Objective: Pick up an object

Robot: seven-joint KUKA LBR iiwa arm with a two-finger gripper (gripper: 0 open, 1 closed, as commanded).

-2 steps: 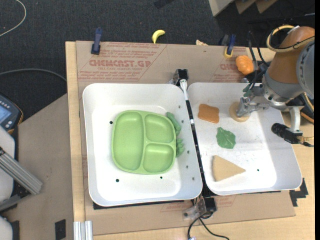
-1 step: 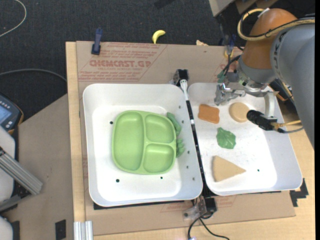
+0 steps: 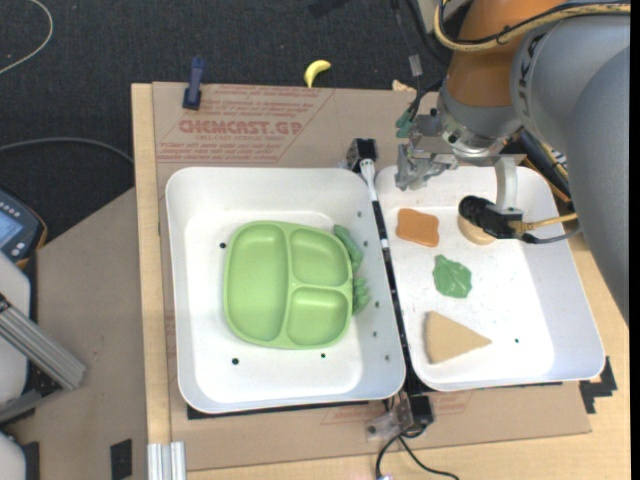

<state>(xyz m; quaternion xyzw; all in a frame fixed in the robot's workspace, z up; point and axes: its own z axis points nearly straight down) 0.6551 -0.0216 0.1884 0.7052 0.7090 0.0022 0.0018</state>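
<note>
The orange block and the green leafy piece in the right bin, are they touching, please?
Apart. The camera view shows bare white bin floor between the orange block and the green leafy piece, which lies below and slightly right of it.

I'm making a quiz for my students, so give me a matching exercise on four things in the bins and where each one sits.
Things:
1. green divided plate
2. orange block
3. tan wedge
4. gripper

Places:
A. near end of the right bin
B. above the right bin's far edge
C. middle of the left bin
D. far part of the right bin, beside the divider

Pairs: 1-C, 2-D, 3-A, 4-B
</note>
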